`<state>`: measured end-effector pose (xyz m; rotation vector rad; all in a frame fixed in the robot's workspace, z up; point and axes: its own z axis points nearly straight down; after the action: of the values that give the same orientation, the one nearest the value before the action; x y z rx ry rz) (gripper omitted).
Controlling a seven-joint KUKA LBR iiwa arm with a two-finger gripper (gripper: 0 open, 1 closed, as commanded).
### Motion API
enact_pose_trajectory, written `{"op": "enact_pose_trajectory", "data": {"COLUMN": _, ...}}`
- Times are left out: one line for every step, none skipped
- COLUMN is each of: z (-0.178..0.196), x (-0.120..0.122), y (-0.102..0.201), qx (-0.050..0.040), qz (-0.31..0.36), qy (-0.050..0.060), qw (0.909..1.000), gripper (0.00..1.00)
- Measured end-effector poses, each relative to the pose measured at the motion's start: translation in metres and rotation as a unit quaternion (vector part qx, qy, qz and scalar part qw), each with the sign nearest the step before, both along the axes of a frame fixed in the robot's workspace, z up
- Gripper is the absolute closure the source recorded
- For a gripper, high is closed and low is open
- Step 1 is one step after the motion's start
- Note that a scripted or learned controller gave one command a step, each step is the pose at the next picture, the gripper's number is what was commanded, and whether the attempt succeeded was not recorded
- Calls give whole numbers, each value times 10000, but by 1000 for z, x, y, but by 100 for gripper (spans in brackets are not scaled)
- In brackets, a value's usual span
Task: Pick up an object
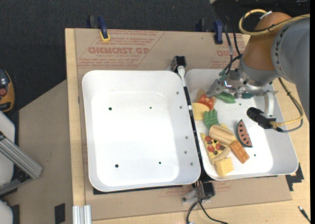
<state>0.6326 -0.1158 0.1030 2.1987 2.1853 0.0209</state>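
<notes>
The left white bin (133,129) has nothing in it. The right bin (275,161) holds toy food: pizza slice (211,145), bread roll (222,133), watermelon slice (244,133). The hand (230,86) hangs low over the green piece (226,97), probably to grab it; I cannot tell its grip.

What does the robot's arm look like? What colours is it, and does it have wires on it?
The arm is fat, round and grey, with a shiny orange band above its wrist. A thin yellowish cable loops over the top of it, and dark wires run down beside it. At the end sits a small metal gripper, silvery with a bit of green on it.
</notes>
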Motion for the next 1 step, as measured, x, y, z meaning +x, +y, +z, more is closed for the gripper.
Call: {"op": "enact_pose_trajectory", "data": {"z": -14, "x": 39, "y": 7, "qx": 77, "qz": 42, "qy": 120, "qw": 9999, "gripper": 0}}
